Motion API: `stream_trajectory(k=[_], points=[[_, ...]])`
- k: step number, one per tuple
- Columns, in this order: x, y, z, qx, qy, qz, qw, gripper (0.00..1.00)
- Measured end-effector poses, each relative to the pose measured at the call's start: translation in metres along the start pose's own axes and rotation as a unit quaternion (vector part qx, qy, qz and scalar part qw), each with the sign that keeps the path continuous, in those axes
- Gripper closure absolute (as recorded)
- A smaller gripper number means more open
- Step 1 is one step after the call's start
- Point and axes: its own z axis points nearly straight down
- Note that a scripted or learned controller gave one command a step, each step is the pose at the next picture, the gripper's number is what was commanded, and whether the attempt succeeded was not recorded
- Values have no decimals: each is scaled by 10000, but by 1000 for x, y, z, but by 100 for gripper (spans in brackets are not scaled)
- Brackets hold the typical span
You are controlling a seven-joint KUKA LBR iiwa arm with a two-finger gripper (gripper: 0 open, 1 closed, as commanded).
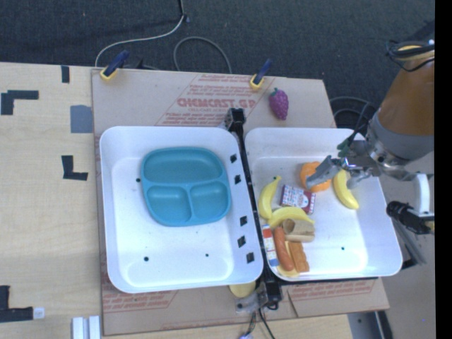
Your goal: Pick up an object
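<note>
Nothing yet lifted: open, empty claw (337, 169) low between orange piece (313, 174) and banana (345, 191), grasp pending.

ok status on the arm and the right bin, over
Gripper low over right bin, beside orange piece and banana. Nothing visibly held. Other food piled bin's left side.

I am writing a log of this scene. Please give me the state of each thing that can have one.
gripper: open, low in the right bin, over the orange piece
orange piece: lying, partly covered
right banana: lying, loose
left banana: lying by the divider
blue plate: flat, in the left bin
grape bunch: outside the bins
</note>
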Motion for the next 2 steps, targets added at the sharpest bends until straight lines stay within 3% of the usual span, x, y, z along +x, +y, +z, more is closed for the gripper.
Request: stream_trajectory(k=[1,2], points=[[37,79,142,20,4,-24,10000,0],[42,102,154,-2,-4,-3,10000,0]])
